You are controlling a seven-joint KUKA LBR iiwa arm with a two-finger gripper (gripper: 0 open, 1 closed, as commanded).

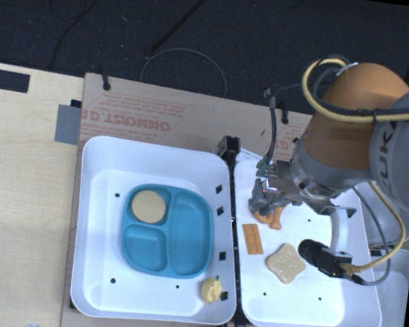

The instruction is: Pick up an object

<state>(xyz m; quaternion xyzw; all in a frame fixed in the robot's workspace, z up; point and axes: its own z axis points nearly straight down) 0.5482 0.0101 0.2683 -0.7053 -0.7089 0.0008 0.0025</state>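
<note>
Two white bins on cardboard: the claw (262,203) hangs low by a small orange piece (274,221); its grip I cannot tell. Best descend squarely before lifting.

Gripper (265,206) fingers indistinct — small orange piece (275,221) partly hidden beneath.

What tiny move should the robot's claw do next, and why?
Probably lift straight up a little, to test the grab. The claw is down in the right bin, right at a small orange piece. Whether it really grips that piece can't be told from here, so a small lift would show it. The orange strip and tan cracker lie apart nearby.
</note>
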